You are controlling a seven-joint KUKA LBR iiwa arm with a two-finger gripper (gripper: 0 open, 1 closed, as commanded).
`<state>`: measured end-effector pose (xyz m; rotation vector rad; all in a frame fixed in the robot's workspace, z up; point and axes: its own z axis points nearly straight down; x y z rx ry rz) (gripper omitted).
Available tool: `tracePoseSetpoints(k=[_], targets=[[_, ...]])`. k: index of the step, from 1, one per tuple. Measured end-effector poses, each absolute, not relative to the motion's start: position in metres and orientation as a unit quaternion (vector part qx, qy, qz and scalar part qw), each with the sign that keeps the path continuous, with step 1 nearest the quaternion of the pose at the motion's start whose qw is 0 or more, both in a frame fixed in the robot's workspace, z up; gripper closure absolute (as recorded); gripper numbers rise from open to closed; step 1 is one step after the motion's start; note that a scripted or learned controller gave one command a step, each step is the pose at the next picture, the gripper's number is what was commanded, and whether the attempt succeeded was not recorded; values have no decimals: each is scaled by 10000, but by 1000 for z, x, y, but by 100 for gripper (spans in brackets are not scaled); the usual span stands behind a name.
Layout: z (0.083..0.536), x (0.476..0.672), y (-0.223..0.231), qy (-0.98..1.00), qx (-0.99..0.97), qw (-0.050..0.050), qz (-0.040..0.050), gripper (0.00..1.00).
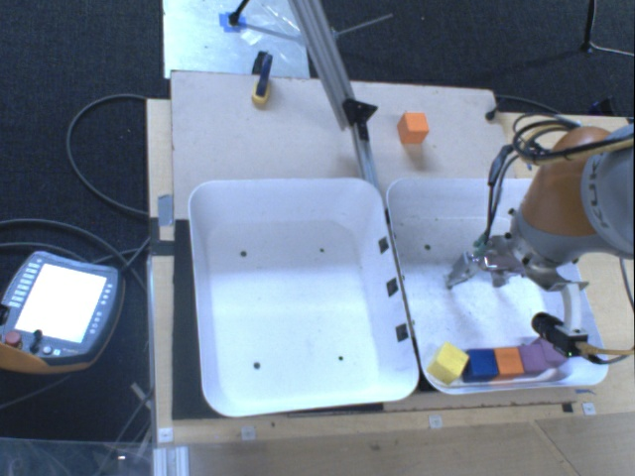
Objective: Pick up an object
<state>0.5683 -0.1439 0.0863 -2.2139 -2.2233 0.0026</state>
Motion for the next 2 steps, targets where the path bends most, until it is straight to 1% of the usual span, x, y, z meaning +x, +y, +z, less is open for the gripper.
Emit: tracePoseSetpoints(k=[1,2], targets=[[91,603,-103,-7107,-7034,-19,-20,0],[90,570,-81,-7088,-7054,15,3,0]])
